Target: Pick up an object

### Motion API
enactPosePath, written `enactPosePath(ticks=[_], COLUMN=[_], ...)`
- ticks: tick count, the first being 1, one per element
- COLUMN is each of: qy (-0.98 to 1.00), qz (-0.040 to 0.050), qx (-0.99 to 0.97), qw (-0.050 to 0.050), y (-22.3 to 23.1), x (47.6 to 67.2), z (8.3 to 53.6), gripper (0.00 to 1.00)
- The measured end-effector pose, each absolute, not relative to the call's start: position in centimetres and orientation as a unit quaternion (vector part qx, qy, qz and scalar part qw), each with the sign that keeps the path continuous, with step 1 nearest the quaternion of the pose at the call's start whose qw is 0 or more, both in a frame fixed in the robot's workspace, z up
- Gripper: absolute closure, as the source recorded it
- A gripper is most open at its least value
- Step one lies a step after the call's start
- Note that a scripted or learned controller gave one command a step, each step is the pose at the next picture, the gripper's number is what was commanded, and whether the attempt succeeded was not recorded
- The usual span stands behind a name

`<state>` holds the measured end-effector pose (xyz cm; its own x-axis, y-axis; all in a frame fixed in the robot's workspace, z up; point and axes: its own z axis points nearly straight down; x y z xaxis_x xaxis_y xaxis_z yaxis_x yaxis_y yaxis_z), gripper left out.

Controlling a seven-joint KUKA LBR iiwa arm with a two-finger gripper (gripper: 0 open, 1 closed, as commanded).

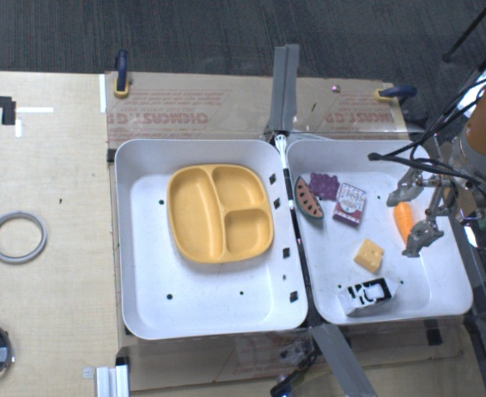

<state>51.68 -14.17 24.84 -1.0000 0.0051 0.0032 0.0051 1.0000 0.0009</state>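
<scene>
1. Camera view: the gripper [411,222] stood over the right bin [441,300], toward its 3 o'clock side, with its two fingers [417,240] spread wide and nothing between them. The orange carrot [402,219] lay in the gap between the fingers, lengthwise from 12 to 6 o'clock, so it read as the likely target.

2. The other candidates sat apart from it: a cheese wedge [369,255] at about 7 o'clock of the carrot, a small printed box [350,204] and purple grapes [324,186] toward 9 o'clock, a watermelon slice [309,198] near the divider, and a black-and-white item [367,294] at the bin's 6 o'clock edge.

3. The left bin [144,296] held a yellow divided plate [221,213], well apart from the gripper.

4. To do the step well, I judged the fingers should straddle the carrot across its narrow width, descend until the tips flanked its middle, then close squarely; whether they were low enough could not be told from above.
</scene>
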Motion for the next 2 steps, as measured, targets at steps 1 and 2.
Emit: enactPosePath(ticks=[1, 2], qy=[-0.995, -0.994], qz=[0.0002, 0.0], qx=[-0.103, -0.105], qw=[0.001, 0.001], y=[-10.0, -12.6], x=[57.0, 64.4], z=[9.1, 8.9], gripper=[0.0, 0.0])
